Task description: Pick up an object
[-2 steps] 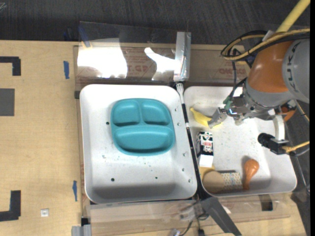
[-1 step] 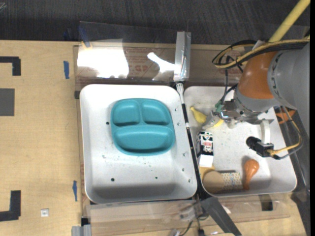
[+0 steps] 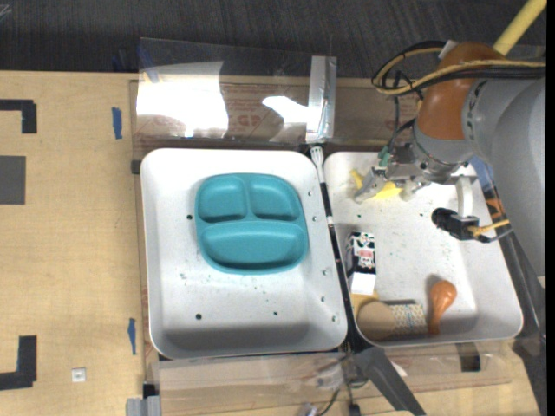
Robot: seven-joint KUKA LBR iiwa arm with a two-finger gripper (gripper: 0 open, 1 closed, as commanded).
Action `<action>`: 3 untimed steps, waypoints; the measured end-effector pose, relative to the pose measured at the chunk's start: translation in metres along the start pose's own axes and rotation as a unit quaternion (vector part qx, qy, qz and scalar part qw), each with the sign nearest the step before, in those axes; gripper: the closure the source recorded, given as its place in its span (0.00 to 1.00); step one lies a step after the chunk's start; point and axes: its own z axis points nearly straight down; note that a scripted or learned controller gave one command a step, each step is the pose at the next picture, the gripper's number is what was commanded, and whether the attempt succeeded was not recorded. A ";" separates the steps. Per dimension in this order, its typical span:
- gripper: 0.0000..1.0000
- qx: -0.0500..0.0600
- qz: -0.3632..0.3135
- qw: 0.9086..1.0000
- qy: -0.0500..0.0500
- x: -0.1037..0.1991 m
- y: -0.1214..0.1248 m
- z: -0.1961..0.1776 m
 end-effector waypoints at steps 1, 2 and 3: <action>1.00 0.004 0.001 1.000 -0.001 -0.001 -0.002 -0.010; 0.00 0.005 0.001 1.000 -0.001 -0.001 -0.002 -0.010; 0.00 0.008 0.034 0.999 -0.001 0.008 -0.002 0.000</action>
